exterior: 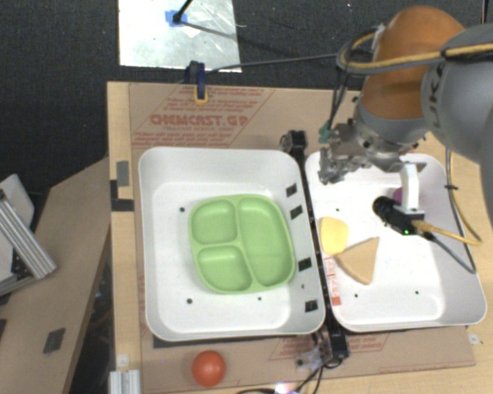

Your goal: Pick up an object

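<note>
The gripper (pixel 335 167) hangs over the far corner of the right white bin (pixel 444 298); whether it is open or closed cannot be told from here. Nothing is seen in its grasp. The nearest targets lie below and toward the camera from it: a pale yellow plastic wedge (pixel 333 235) touching a tan triangular slice (pixel 360 259). Best to centre over the yellow wedge alone, straddle its narrow sides, then descend fully before closing, so the tan slice isn't nudged.

Green three-compartment plastic tray (pixel 240 243) lies in the left white bin (pixel 168 179); two yellow wedge-shaped pieces (pixel 347 249) in the right white bin (pixel 452 286).
</note>
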Controlling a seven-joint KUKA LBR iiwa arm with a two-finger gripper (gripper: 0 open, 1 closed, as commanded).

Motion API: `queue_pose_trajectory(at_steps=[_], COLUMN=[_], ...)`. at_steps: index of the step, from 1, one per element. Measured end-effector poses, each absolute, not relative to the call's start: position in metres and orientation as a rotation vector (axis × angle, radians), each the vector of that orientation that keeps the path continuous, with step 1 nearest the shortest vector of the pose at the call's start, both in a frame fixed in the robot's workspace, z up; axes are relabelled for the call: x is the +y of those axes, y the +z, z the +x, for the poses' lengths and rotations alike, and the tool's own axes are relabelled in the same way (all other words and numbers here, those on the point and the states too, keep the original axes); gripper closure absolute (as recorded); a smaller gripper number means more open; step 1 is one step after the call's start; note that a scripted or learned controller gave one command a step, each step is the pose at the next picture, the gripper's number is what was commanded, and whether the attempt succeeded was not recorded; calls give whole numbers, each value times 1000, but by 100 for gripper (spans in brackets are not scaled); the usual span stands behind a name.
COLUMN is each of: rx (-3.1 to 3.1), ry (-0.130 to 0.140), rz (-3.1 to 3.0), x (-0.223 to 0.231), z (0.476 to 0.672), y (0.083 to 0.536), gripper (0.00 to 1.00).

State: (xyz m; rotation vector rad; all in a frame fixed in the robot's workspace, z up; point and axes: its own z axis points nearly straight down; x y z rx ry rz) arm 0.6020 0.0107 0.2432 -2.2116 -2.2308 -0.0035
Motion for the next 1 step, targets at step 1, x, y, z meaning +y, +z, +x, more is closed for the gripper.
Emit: queue_pose_trajectory(at_steps=[1], rx=[-2230], ry=[-2], rz=[-2211], x=[56], z=[606], y=[231], gripper=[100])
